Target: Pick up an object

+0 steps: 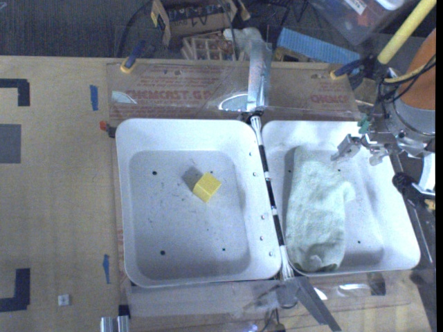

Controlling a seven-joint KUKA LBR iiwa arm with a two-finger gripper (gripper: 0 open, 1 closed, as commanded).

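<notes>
A small yellow cube lies in the middle of the left bin. A pale green towel lies crumpled lengthwise in the right bin. My gripper hangs over the far right part of the right bin, just beyond the towel's upper right corner. Its fingers stand open and nothing is between them. The arm with its orange band comes in from the right edge.
A metal clamp stands at the back where the two bins meet. Cardboard lines the far side of the bins. Blue tape marks and black corner marks dot the wooden bench on the left. Clutter and cables lie beyond the bench.
</notes>
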